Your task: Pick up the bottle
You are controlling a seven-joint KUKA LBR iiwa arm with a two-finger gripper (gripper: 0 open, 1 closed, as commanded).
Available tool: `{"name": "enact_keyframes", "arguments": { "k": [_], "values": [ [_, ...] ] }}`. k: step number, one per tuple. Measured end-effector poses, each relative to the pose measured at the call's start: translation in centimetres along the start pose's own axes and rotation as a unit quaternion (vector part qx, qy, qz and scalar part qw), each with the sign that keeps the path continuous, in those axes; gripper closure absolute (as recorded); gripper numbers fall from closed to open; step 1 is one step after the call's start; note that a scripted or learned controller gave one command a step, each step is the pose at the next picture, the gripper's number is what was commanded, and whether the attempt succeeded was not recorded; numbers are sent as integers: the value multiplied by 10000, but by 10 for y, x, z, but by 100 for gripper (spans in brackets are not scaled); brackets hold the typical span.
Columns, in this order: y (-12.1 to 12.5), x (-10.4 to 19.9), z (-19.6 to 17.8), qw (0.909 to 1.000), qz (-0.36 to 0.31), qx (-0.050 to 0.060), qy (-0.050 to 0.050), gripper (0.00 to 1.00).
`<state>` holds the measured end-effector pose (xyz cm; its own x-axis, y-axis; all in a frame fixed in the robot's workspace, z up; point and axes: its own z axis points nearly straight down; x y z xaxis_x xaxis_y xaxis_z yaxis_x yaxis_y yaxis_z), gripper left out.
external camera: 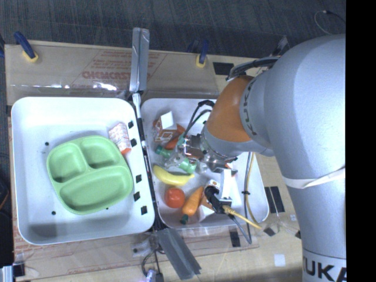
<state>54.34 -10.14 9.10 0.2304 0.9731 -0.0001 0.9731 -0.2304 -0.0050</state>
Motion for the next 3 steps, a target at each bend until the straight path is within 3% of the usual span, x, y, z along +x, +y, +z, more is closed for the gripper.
{"name": "enact_keyframes", "arguments": {
  "k": [1,2,3],
  "values": [
    [0,-1,-9,10000,-16,15,-3,100],
    [-18,30,-153,9886,1505,-9,8,100],
    [43,22,-176,9587,2843,-2,5,100]
  ]
}}
